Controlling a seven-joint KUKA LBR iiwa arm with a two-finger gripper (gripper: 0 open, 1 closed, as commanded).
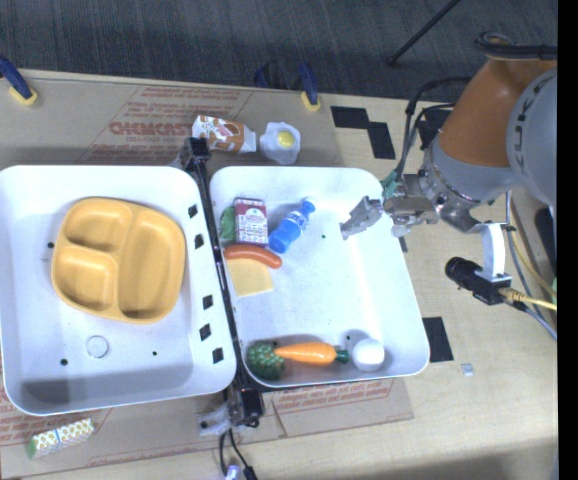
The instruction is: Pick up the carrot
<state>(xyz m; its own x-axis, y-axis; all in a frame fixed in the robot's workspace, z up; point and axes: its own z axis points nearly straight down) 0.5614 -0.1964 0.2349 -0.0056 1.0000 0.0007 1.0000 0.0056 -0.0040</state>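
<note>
The jaws hang over the upper right part of the right bin, at the end of the grey arm with its orange band, which comes in from the right edge. They hold nothing; whether they stand wide or narrow cannot be told from this slanted view.

To the left of the jaws, inside the same bin, a small blue bottle lies tilted. Next to it stands a dark red carton, with something green tucked at its left side. Below these lies a sausage, touching the top of a flat yellow cheese slice.

The carrot lies well apart from the jaws, along the bin's near wall at the bottom. It is bright orange, long and tapered, lying roughly level with its thin tip pointing left and a green stub at its right end. Its tip touches a dark green bumpy item, and a white egg sits just beside its green end.

The left bin holds a yellow divided plate.

On the counter above the bins lie a small brown-and-white package and a pale item with a yellow centre. A wrapped packet lies by the left bin's lower corner.
</note>
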